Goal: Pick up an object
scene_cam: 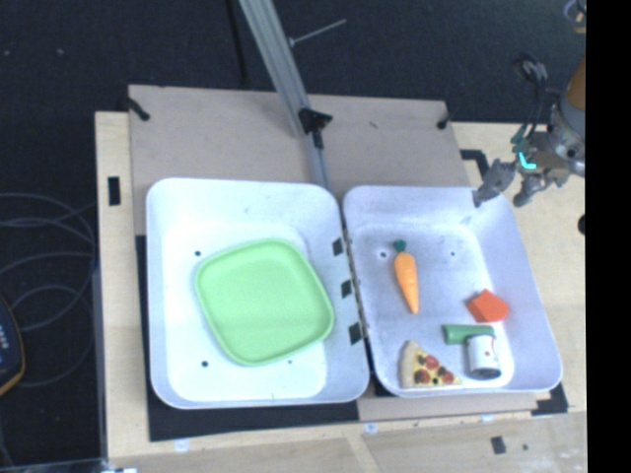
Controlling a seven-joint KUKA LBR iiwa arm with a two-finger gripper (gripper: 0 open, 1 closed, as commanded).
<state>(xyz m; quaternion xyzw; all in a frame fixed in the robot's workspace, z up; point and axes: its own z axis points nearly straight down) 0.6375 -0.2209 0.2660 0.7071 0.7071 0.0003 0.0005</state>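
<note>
Gripper (pixel 505 183) hovers over the right bin's (pixel 523 264) far corner, fingers spread, nothing between them; the carrot (pixel 406 280) lies alone mid-bin, so best drop straight down and close across its narrow width

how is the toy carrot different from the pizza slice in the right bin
The carrot is orange with a green top; the pizza slice is pale with red spots. The carrot is long and narrow, the pizza slice a flat wedge. The carrot lies mid-bin, the pizza slice by the near edge. Both lie loose in the right bin, apart from the gripper.
</note>
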